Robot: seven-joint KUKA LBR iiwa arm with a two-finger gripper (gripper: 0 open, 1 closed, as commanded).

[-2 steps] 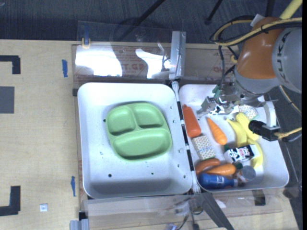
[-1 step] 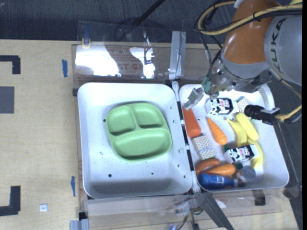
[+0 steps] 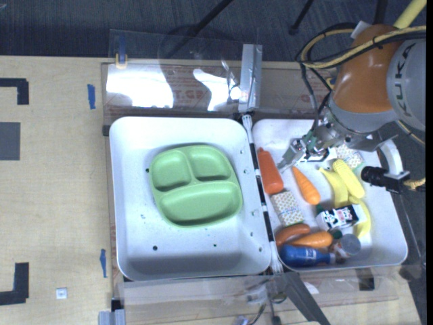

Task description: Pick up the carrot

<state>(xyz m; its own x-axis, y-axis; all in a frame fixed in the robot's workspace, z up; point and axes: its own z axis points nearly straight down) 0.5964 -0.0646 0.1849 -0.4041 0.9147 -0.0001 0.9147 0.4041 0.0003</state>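
Green and plastic, a three-section plate (image 3: 195, 183) lies at the centre of the left bin (image 3: 128, 235). Moving right, across the divider, the right bin (image 3: 389, 239) holds a jumble of toy food. An orange-red block (image 3: 270, 172) lies along its nine o'clock wall. Just right of that is the carrot (image 3: 306, 185), near the bin's centre, lying flat with its tip toward eleven o'clock. Yellow bananas (image 3: 344, 181) sit at its three o'clock. A blue bottle (image 3: 306, 255) rests at the bin's six o'clock edge.

Nothing is lifted yet; the carrot lies untouched, so the whole pick is left to do.

The arm (image 3: 369, 80) reaches in from two o'clock, orange band up. Its gripper (image 3: 302, 149) hangs near the carrot's tip, at its twelve o'clock, with nothing between its fingers; I cannot tell whether it is released or clenched.
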